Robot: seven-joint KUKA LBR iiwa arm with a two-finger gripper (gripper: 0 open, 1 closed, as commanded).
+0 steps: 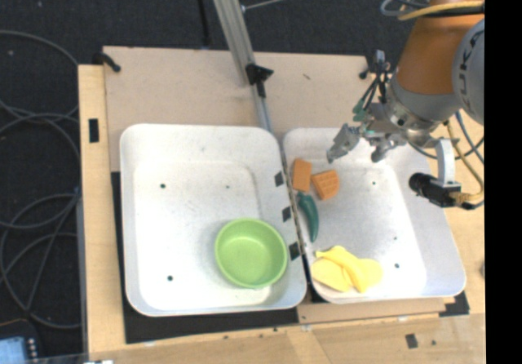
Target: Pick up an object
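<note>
The orange blocks lie in the right bin, near its upper left corner: two pieces touching, the left one against the bin's left wall. Just below them, along the same wall, lies a slim teal object. A yellow object sits at the bin's near edge, in the lower left part. The gripper hangs above the right bin's far side, up and to the right of the orange blocks and apart from them; its fingers are spread, with nothing between them. The grey arm with its orange band rises behind it on the right. In the left bin, a green bowl stands upright near the lower right corner. Both bins rest on the counter.
</note>
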